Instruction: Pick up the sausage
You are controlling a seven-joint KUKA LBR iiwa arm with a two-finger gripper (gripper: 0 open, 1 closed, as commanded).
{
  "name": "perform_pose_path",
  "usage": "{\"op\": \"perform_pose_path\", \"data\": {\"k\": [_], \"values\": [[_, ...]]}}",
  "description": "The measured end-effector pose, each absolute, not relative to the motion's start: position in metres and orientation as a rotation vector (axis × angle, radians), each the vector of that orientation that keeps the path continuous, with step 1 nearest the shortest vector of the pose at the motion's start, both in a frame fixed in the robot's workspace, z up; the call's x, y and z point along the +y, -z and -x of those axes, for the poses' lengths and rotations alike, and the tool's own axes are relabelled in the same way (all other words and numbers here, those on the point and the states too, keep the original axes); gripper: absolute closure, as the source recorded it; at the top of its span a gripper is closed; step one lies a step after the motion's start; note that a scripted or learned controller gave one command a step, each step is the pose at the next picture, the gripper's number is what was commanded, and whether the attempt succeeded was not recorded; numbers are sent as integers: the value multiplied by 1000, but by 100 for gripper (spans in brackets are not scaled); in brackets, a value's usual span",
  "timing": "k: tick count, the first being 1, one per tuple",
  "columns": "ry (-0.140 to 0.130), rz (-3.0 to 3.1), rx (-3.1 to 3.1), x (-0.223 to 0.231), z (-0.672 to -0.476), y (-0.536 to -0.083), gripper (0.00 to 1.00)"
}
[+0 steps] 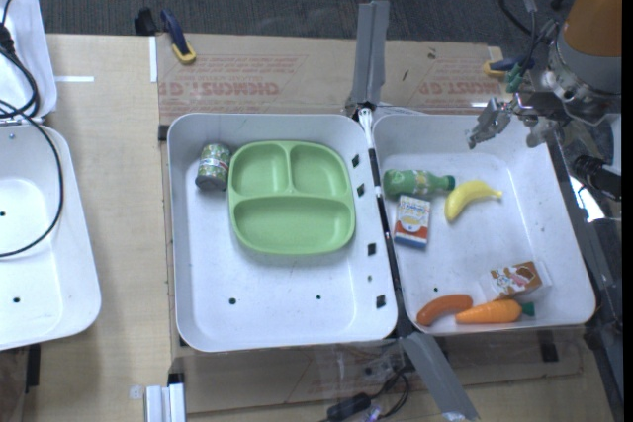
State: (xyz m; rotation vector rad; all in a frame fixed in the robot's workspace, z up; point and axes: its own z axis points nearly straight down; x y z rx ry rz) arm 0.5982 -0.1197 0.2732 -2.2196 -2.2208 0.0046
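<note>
We see two white bins (pixel 188 292), smooth plastic with a dull sheen. The green tray (pixel 292 198) looks like matt plastic. The can (pixel 212 166) beside it has a printed paper-like label. In the right bin, the sausage (pixel 444 307) is smooth, slightly glossy reddish plastic, the carrot (pixel 490 312) a similar smooth orange. The banana (pixel 471 197) is glossy yellow plastic, the bottle (pixel 417 181) shiny green. Two cartons (pixel 412 220) look like printed card. The bench (pixel 109 114) is matt pale wood or board. The gripper (pixel 509 122) is grey bare metal; the arm's orange band (pixel 598 0) is smooth.
</note>
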Motion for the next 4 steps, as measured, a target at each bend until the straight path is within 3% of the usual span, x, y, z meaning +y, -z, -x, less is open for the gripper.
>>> {"op": "perform_pose_path", "data": {"k": [1,3,4], "values": [[-4,2151,-2287,-122,-573,-201,0],[-1,1554,-2728,-132,-477,-127,0],[0,1529,-2742,-142,-477,-91,0]]}}
